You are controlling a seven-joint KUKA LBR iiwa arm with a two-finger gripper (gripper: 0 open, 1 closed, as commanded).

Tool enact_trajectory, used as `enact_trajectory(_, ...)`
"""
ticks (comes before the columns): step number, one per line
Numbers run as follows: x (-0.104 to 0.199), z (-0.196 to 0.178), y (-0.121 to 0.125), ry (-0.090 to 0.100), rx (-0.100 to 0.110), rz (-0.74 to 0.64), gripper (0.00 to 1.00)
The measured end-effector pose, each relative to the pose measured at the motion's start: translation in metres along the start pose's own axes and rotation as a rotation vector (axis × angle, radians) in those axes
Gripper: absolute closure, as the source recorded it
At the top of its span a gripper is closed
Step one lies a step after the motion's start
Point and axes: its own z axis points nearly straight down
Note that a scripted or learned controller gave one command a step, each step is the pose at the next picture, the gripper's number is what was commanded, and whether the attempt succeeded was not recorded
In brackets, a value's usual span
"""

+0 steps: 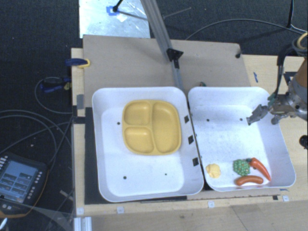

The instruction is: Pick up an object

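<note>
Nearest the lens, the sausage (249, 180) lies lengthwise left-to-right at the right bin's (226, 129) front edge, beside the carrot (260, 169). Both sit well forward of the fingers (262, 113), which look open and empty.

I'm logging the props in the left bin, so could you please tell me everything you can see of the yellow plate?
The yellow plate is a rounded-square divided dish, apparently matte plastic, with raised ridges splitting it into three compartments: two smaller on the left and one larger on the right. It lies flat and upright on the floor of the left bin, toward its upper middle, slightly rotated. Nothing lies in it, and nothing but the bin floor touches it.
</note>
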Motion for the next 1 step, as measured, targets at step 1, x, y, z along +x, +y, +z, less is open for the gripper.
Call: enact_trajectory(1, 0.0001, -0.0001, 0.0001, 0.000, 0.000, 0.001, 0.00)
